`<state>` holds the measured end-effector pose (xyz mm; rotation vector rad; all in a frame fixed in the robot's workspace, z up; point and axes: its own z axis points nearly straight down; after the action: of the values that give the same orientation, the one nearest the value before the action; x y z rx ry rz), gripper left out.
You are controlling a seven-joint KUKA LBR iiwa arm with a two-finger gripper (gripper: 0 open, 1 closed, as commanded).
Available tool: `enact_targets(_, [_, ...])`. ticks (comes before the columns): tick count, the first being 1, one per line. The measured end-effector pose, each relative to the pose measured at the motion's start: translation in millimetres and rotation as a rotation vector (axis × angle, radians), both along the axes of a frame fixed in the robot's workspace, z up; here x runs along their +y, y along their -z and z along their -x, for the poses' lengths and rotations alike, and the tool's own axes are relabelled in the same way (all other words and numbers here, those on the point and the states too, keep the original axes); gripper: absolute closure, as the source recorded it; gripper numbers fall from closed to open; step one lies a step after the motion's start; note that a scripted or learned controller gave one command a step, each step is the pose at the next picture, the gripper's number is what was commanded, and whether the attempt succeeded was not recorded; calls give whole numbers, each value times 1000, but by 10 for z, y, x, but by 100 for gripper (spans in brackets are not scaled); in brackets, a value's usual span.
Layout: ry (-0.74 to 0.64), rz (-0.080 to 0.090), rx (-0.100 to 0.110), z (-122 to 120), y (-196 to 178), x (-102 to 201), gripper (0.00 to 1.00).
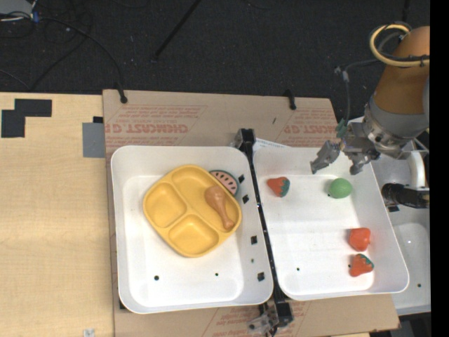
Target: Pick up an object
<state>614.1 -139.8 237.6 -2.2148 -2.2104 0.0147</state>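
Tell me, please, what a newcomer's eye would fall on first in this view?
Probably the yellow divided plate in the left bin, with a tan drumstick toy lying across it. Next, the claw with its fingers spread, hovering over the right bin's far edge, just above a green ball.

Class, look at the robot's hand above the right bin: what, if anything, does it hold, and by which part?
Nothing is held. The hand hangs open above the right bin, its fingers spread with nothing between them; the green ball lies below, apart from it.
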Motion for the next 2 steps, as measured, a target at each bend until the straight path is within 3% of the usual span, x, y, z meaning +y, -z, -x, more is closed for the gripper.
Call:
enact_targets(1, [-2, 2, -13, -23, -81, 1, 0])
enact_targets(2, [-2, 2, -8, 12, 365, -34, 0])
